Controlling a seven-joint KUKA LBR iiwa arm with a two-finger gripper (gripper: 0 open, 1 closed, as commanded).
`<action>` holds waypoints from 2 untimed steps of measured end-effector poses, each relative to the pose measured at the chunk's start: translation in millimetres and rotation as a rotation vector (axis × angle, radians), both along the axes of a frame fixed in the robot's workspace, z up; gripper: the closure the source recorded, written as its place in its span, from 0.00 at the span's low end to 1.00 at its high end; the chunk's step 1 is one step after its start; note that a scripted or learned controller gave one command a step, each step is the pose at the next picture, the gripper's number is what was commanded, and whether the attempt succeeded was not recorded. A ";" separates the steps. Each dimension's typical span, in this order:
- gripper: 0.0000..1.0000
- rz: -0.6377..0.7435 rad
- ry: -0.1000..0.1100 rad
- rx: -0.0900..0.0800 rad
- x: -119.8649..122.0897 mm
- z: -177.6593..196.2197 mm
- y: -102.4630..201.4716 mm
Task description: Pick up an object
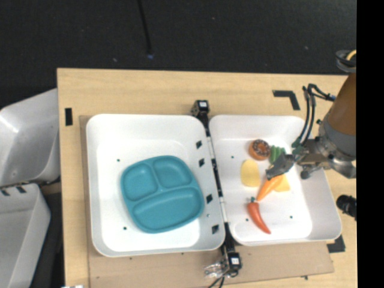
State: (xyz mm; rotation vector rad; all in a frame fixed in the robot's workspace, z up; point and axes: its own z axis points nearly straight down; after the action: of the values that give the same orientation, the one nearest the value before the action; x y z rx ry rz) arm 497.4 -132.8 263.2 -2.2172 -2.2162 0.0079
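The right bin [312, 221] holds several toy foods. A brown round piece [260, 149] lies near its back, with a green piece [276, 154] beside it. A pale yellow piece [249, 173] sits in the middle, an orange carrot [268, 189] lies on a yellow wedge [283, 186], and a red-orange pepper [258, 216] lies toward the front. My gripper [280, 167] reaches in from the right and hangs low over the carrot's top end and the green piece, partly hiding both. Nothing visibly sits in its grasp.
The left bin [102, 137] holds a blue divided plate [161, 192]. A ridge with black clips [211, 161] separates the bins. The arm's wrist and cables [327, 143] overhang the right bin's far right side. Wooden bench [150, 89] surrounds both bins.
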 end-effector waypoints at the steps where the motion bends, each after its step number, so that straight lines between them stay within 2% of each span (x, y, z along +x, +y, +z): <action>1: 0.00 0.003 -0.010 -0.002 1.9 4.6 0.1; 2: 0.00 0.000 -0.005 -0.002 3.6 -38.5 -4.6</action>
State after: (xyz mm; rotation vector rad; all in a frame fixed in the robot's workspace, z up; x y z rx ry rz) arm 500.9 -137.4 224.7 -2.2203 -2.2198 0.0044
